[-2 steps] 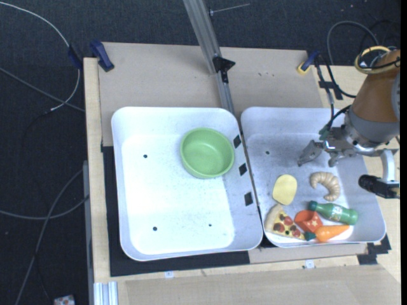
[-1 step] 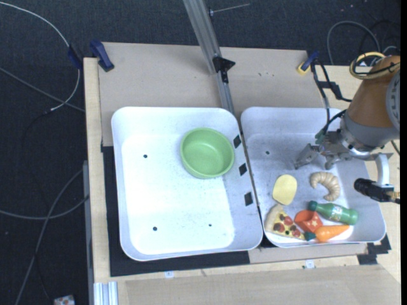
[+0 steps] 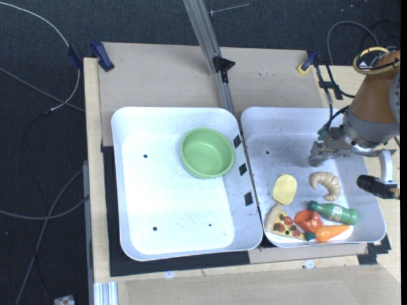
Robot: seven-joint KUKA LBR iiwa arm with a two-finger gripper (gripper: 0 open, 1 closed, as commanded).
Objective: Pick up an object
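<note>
Gripper: the gripper (image 3: 323, 152) is seen low over the right bin (image 3: 280, 122), reached in from the right; nothing is seen between its tips, and whether the jaws are spread or closed cannot be told (they are too small and dark against the bin floor).
Nearest candidate: a toy croissant (image 3: 325, 183) is lying just below the jaws in the view, apart from them.
Other candidates: a yellow chip-shaped piece (image 3: 285, 189) is set below and to the left of the jaws; a green bottle (image 3: 334, 212), a red piece (image 3: 308, 220), a carrot (image 3: 332, 232) and a pizza slice (image 3: 283, 224) are crowded further below, at the bin's near edge.
Far from the jaws: a green bowl (image 3: 206, 152) is resting in the left bin (image 3: 127, 170), well off to the left.
Risk: bare floor may be closed on, since the tips appear offset from the croissant.
Risk: the curved croissant may be squeezed out sideways if gripped off-centre.
Risk: in the crowded corner, neighbours may be nudged or two pieces caught together.
</note>
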